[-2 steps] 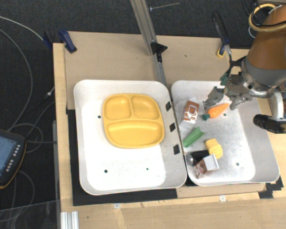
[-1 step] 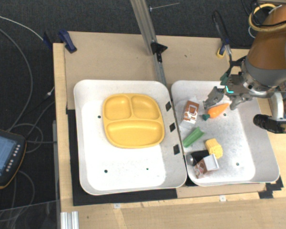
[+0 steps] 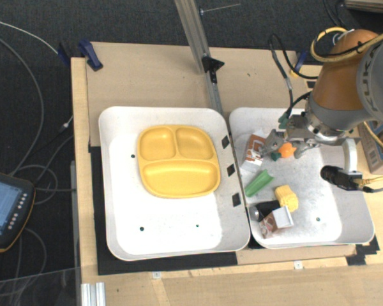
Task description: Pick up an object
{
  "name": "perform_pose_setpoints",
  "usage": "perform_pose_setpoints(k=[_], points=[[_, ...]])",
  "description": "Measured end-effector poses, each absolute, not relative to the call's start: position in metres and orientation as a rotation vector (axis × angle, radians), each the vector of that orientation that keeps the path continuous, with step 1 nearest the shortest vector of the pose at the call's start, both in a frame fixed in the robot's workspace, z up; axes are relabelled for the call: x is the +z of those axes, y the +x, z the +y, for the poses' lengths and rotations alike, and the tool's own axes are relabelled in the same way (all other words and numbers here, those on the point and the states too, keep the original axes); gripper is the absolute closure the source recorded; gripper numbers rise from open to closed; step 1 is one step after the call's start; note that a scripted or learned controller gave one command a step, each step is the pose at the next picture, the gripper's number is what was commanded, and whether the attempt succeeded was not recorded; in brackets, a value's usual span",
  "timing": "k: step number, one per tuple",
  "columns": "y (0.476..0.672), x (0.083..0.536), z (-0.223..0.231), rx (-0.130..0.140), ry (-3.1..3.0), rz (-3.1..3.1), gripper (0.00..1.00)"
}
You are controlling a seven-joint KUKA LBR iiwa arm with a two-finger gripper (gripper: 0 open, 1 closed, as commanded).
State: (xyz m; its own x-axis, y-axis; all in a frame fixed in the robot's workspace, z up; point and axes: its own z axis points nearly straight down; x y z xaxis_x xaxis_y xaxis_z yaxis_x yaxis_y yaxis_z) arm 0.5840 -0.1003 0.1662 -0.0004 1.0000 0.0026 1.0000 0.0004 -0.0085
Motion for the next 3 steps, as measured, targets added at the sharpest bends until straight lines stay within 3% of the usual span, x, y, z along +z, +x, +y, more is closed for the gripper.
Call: perform_pose_setpoints(k=[2, 3], points=[[0.575, 0.091, -0.095, 0.005, -2.216, -2.218, 0.00], [0.577, 0.104, -0.095, -0.002, -2.219, -2.220, 1.00]])
